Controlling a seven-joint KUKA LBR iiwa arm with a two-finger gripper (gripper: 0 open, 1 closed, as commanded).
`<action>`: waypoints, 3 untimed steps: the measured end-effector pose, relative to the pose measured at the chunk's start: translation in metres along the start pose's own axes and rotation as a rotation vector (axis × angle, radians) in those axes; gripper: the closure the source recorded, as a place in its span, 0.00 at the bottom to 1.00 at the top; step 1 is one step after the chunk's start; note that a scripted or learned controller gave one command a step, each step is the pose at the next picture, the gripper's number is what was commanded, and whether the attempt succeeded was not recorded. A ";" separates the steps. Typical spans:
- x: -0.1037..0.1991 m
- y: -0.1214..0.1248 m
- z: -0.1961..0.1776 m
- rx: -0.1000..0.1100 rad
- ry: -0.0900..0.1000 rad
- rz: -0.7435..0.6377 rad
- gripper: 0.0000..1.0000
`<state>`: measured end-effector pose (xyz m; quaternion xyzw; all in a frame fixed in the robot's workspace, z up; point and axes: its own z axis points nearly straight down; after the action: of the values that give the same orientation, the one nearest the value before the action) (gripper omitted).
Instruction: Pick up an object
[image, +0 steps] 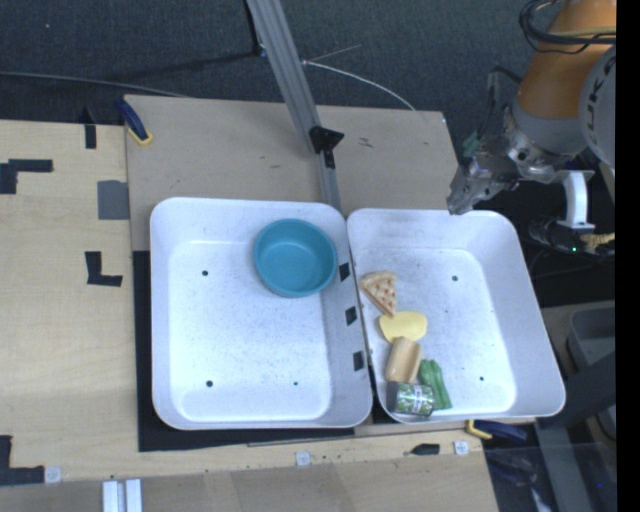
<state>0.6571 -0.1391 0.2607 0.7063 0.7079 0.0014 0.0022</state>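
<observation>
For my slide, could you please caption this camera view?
Gripper poised at right bin's far rim; blue bowl in left bin.

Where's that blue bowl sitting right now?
The blue bowl sits in the left white bin, near its back right corner, just across the divide from the pizza-slice toy in the right bin.

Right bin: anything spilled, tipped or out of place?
Nothing spilled. The small items in the right bin are bunched against its left wall: pizza-slice toy, yellow piece, tan cylinder, green piece, can lying on its side. The pincer sits over the far rim.
</observation>
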 end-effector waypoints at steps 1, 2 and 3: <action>0.058 0.006 0.015 0.007 0.002 -0.004 1.00; 0.113 0.004 0.010 0.007 0.002 -0.004 1.00; 0.160 -0.005 0.021 0.008 0.002 -0.004 1.00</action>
<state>0.6517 0.0207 0.2390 0.7051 0.7091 -0.0008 -0.0014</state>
